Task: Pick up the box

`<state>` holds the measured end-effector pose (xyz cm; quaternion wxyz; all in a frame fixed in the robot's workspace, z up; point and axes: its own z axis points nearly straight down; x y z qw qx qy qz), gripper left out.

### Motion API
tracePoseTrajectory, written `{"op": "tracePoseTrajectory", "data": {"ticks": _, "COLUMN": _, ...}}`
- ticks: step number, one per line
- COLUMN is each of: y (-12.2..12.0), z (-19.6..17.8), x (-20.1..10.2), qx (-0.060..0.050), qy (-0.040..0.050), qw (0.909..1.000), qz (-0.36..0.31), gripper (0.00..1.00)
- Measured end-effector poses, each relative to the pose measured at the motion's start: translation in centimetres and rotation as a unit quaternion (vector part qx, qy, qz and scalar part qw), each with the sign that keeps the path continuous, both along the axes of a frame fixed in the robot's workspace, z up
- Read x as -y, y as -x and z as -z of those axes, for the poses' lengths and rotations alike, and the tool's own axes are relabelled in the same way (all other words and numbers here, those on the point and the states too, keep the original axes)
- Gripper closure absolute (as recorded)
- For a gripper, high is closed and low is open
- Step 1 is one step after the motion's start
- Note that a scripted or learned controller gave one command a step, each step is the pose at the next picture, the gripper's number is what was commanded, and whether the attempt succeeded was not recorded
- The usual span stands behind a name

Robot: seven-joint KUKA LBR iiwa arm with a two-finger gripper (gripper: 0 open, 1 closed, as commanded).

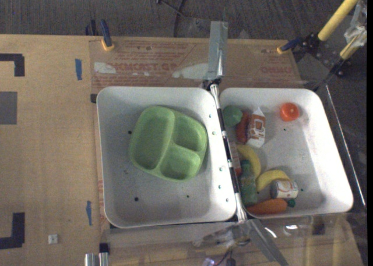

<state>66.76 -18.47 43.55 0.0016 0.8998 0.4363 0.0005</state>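
Observation:
The box (256, 127) is a small white carton with orange-red print. It lies on its side in the upper left part of the right bin (315, 160), about level with a red item (242, 130) pressed along its left side. A green round toy (232, 114) sits just above and left of it, against the bin's left wall.
The right bin also holds a red-orange round piece (289, 111), two bananas (271, 177), a green bottle (249, 182), a small can (285, 189) and a carrot (267, 206). In the left bin (116, 177) rests a green divided plate (169, 142). Clamps and a yellow pole (344, 9) stand at the top right.

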Motion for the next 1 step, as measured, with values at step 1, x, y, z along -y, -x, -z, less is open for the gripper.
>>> {"op": "tracePoseTrajectory", "data": {"ticks": 1, "y": 2.48, "z": 0.06, "x": 3.03, "qx": -0.002, "qy": -0.0015, "qw": 0.9405, "qz": 0.34, "gripper": 1.0}}
